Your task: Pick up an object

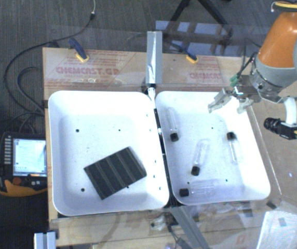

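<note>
A black ribbed block (116, 173) lies flat in the left bin (65, 108), near its front middle. Several clear tubes with black caps lie in the right bin (257, 183): one (171, 123) by the left wall, one (199, 157) in the middle, one (232, 145) toward the right and one (200, 190) along the front. My gripper (229, 104) hangs above the right bin's back right corner. It is open with its fingers spread and nothing between them. It stands clear of all the tubes.
A grey metal post (153, 61) rises behind the divide between the two bins. Cardboard (96, 69) with clamps covers the bench behind the bins. A teach pendant (21, 162) lies on the floor at the left.
</note>
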{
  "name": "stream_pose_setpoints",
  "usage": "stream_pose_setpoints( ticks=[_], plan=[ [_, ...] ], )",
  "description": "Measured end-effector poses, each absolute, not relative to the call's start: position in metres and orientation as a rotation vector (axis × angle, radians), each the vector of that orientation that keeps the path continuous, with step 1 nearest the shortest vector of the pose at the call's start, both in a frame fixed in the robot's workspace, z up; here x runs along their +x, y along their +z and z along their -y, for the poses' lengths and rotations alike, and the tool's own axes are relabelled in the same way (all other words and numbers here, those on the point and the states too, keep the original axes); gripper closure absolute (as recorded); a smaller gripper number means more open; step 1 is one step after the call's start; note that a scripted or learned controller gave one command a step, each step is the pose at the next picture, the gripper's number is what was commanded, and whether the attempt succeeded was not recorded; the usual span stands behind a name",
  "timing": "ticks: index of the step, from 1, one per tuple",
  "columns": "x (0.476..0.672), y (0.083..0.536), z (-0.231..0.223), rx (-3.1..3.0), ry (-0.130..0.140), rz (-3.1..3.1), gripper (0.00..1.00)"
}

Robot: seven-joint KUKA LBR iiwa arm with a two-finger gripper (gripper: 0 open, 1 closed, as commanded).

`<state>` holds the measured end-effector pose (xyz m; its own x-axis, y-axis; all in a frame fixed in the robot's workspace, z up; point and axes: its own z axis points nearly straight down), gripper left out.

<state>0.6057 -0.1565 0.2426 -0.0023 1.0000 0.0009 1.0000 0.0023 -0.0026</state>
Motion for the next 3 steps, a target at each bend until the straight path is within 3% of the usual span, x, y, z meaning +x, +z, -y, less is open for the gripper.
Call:
stream_pose_setpoints(
  ticks=[1, 2, 3],
  plan=[
    [0.502, 0.148, 0.134, -2.131, 0.003, 2.302, 0.00],
    [0.533, 0.091, 0.131, -2.089, -0.007, 2.358, 0.00],
    [0.522, 0.091, 0.108, -2.028, -0.008, 2.422, 0.00]
  ],
)
